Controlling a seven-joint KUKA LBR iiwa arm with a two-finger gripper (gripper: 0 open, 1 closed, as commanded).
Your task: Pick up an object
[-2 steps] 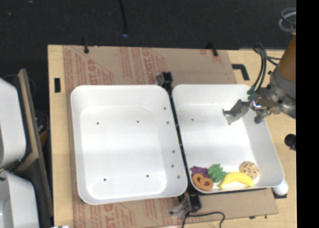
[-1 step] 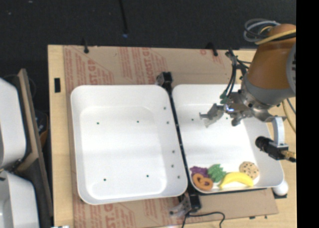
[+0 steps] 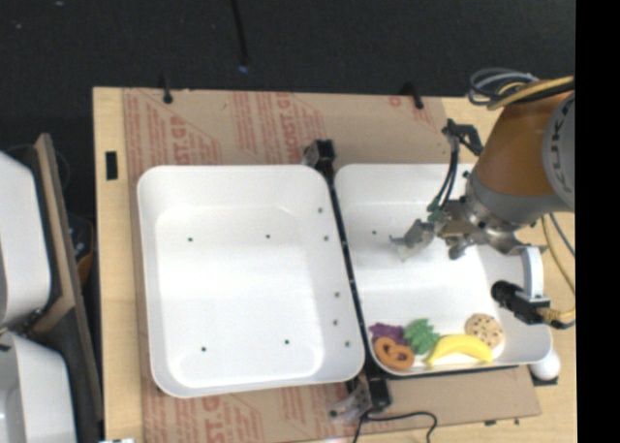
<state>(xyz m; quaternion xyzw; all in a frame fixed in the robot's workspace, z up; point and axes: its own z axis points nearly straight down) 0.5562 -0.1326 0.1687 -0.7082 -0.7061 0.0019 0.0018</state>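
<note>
Over the right bin (image 3: 387, 189), I see my gripper (image 3: 438, 236) spread, holding nothing, well above the lower-right toys (image 3: 436, 342); descending here risks closing on air.

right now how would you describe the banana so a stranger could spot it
Start at the right white bin and look along its near edge, where small toys sit in a row. The banana lies flat between the green leafy piece and the round cookie, the only long, curved, bright yellow item there.
</note>
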